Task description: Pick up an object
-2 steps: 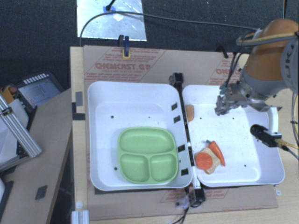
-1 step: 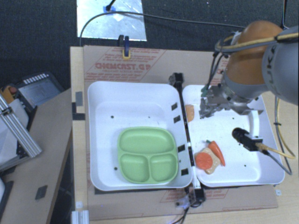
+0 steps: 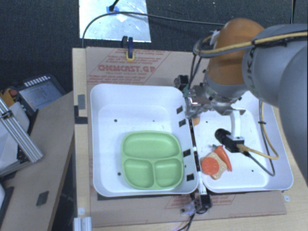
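the big grey robot arm (image 3: 276, 64) takes up the right of the scene, coming in over the right-hand bin, with its rounded orange band (image 3: 236, 52) just above the wrist. under everything lies a flat sheet of brown cardboard with red lettering (image 3: 130, 67), pinned at its far edge by a small blue and yellow clamp (image 3: 129, 49). on the cardboard sit two shallow white plastic bins side by side, touching along a shared edge. the left bin (image 3: 103, 129) holds a pale green plastic plate with three compartments (image 3: 151, 159), lying flat towards the bin's near side, close to the divider. the right bin (image 3: 269, 174) is partly covered by the arm.

the gripper (image 3: 194, 108) hangs low at the far end of the divider between the two bins, about over the shared edge. from here i cannot tell whether it is open or closed, and i see nothing held in it.

in the right bin's near-left corner, well apart from the gripper, is a small cluster of things touching one another: a round orange piece (image 3: 210, 165), a slim red carrot-shaped piece (image 3: 224, 159) leaning beside it, and a tan piece (image 3: 219, 173) partly under both. what they are made of is not clear.

off to the far side a shiny silver sheet (image 3: 114, 13) lies on the dark floor.
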